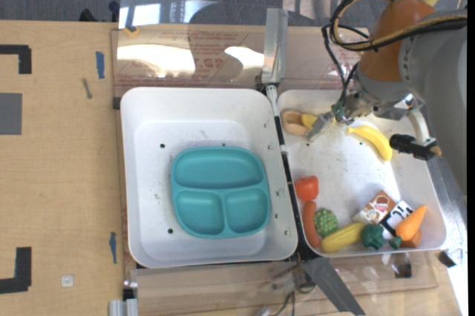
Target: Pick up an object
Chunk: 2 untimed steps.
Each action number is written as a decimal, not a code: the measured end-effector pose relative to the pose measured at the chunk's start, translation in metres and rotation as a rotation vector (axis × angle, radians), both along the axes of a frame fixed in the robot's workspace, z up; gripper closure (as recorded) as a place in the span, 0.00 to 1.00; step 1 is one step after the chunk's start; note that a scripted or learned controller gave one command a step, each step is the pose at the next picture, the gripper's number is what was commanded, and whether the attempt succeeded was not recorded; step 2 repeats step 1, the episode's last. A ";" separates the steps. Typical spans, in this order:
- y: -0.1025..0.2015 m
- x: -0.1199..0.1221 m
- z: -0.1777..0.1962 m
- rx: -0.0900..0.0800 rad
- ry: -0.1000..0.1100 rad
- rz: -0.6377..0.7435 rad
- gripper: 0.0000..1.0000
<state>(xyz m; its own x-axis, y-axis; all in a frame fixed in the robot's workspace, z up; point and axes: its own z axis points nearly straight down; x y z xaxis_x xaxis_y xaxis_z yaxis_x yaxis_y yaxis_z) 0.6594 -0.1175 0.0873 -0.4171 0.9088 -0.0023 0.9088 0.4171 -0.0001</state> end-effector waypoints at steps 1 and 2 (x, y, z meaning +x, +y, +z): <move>-0.078 0.009 0.101 -0.005 -0.014 -0.059 0.00; -0.078 0.009 0.101 -0.005 -0.014 -0.059 0.00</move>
